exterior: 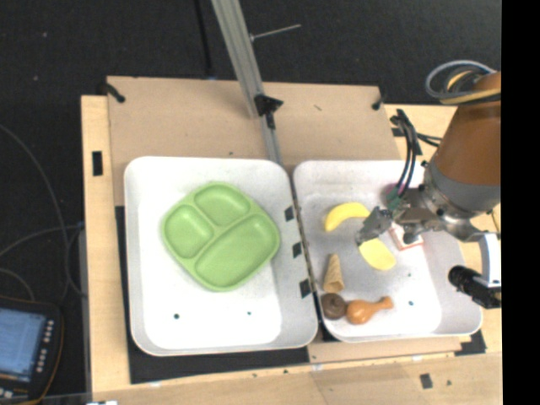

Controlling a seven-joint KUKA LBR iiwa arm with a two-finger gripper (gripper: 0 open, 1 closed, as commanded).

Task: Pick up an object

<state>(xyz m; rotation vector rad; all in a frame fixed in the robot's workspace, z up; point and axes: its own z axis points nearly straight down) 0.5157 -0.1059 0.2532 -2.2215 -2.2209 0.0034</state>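
I've got the right-hand shallow white plastic bin (422, 315) as my ref point; everything below is placed vs. that bin. Inside it, upper-middle: a smooth curved yellow plastic banana (344, 216). Just below-right of that, near the bin's centre, a rounded yellow lemon-like piece (377, 255), glossy. Toward the bin's left wall, a tan waffle-textured ice cream cone (334, 271), point up-screen. At the bin's lower left corner, a dark brown round doughnut-like piece (333, 305), touching or nearly touching an orange-brown drumstick-shaped toy (368, 309) lying along the bin's front edge.

Left of the bin, w/ walls adjacent, sits a second white bin (152, 327) holding a matte light-green plastic tray w/ three compartments (221, 235). Both rest on a tan wooden worktop (186, 116).

No legible writing or labels anywhere.

Arm: grey w/ orange band, comes in over the bin's right side, wrist angled left-down. The gripper (381, 226) hangs over the bin's centre, just above the lemon-like piece, beside the banana's right end. Can't tell whether it's spread or closed at this res.
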